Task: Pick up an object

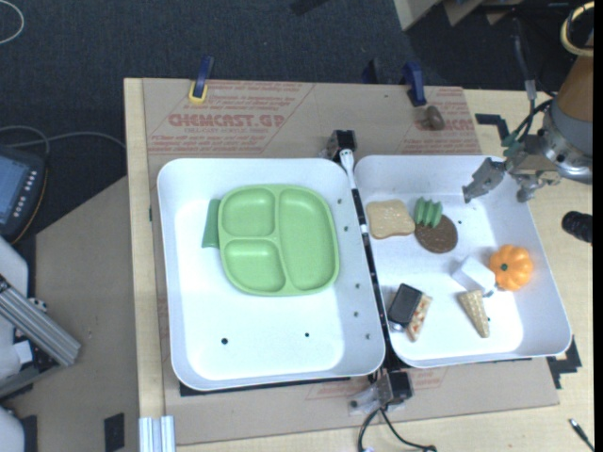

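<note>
The right bin [542,252] holds several small items. A toast slice [389,218], a green ridged piece [429,212] and a brown round cookie [437,237] lie near its left wall. An orange pumpkin [511,266] sits at the right beside a white block [471,274]. Toward the front lie a black box [405,301], a pizza slice [420,316] and a tan wedge [476,312]. My gripper [502,185] hangs over the bin's back right part, open, fingers spread with nothing between them. It is apart from all the items.
The left bin [188,328] holds a green divided plate [278,238]. Blue clamps [412,83] and a yellow clamp [198,90] sit on the board's back edge. The arm [575,130] comes in from the right.
</note>
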Controlling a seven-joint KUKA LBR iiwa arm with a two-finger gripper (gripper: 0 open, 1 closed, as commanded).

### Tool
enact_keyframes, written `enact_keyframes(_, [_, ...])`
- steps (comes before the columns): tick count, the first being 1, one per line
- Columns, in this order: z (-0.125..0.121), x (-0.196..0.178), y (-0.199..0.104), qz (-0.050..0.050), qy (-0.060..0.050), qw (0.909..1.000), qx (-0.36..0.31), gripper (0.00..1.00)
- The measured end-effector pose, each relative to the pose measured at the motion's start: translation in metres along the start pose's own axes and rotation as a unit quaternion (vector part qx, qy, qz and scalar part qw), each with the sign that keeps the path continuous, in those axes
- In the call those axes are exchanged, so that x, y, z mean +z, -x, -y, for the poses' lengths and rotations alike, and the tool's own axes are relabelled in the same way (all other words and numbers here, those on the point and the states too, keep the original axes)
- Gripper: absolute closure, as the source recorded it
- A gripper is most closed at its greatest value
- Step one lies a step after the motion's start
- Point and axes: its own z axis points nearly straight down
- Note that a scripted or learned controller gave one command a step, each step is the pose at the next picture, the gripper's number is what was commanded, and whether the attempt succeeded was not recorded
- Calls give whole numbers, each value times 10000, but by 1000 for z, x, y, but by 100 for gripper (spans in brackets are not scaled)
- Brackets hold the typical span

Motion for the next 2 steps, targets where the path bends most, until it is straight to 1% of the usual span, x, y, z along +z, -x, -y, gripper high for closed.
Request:
enact_keyframes(1, [-2,52,9,-1,-5,10000,5,0])
enact_keyframes(2, [-3,114,3,-5,-8,10000,-8,0])
